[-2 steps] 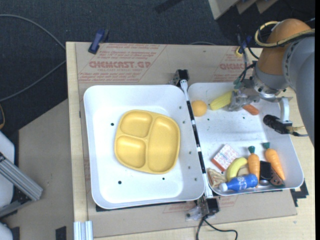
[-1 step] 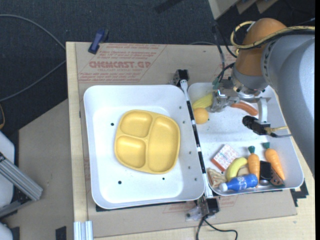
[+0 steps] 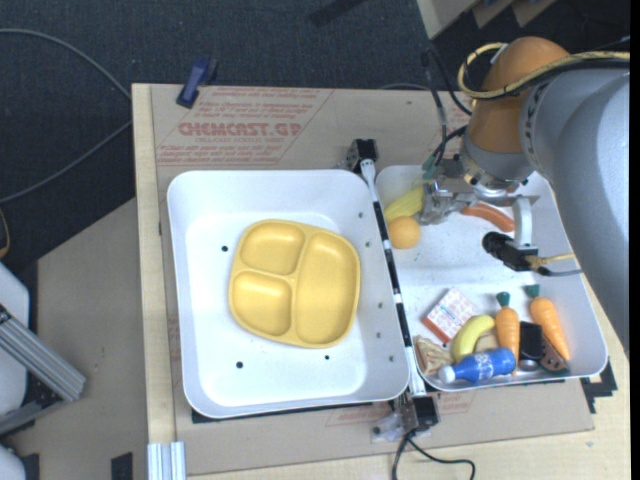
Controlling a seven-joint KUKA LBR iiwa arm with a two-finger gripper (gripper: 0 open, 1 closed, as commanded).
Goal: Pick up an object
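My gripper point(image 3: 437, 206) is low over the far end of the right bin point(image 3: 590, 353), reaching in under the orange wrist band. Just to its left a yellow banana-like piece point(image 3: 404, 206) lies against the bin's left wall, with an orange ball point(image 3: 404, 232) right below it. A red-orange sausage point(image 3: 488, 213) pokes out to the gripper's right, partly covered by the wrist. I see nothing between the fingers.
The near end of the right bin holds a red-and-white packet point(image 3: 450, 313), a banana point(image 3: 472, 334), two carrots point(image 3: 507, 330) point(image 3: 549, 329), a blue bottle point(image 3: 481, 368) and a small black item point(image 3: 530, 342). A yellow divided plate point(image 3: 295, 283) lies in the left bin point(image 3: 200, 228).
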